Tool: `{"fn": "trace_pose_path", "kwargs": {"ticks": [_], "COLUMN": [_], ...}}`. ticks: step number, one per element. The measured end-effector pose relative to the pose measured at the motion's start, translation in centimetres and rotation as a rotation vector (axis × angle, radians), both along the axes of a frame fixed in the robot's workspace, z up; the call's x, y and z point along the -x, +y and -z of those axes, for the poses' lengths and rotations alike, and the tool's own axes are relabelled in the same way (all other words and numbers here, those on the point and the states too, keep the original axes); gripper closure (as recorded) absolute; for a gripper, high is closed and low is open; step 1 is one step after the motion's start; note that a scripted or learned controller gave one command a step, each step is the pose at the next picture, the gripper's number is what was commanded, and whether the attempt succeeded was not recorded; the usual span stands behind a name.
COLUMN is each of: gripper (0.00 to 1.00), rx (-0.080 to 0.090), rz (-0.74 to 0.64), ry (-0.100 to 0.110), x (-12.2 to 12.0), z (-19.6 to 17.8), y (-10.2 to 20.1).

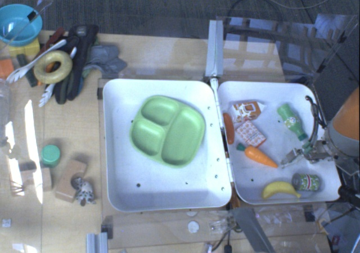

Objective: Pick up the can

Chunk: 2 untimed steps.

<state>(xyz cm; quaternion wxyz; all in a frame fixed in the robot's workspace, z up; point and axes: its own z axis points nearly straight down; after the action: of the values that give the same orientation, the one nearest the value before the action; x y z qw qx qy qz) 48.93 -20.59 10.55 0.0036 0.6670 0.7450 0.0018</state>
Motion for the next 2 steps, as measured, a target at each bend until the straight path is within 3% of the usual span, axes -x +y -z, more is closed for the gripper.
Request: {"fn": "trace_pose_path", "kwargs": {"ticks": [2], "gripper": [0.00], "rx": [0.001], "rz": [-0.017], "ry": [-0.003], "x": [-0.19], "z": [1.64], "y": [0.09]}}
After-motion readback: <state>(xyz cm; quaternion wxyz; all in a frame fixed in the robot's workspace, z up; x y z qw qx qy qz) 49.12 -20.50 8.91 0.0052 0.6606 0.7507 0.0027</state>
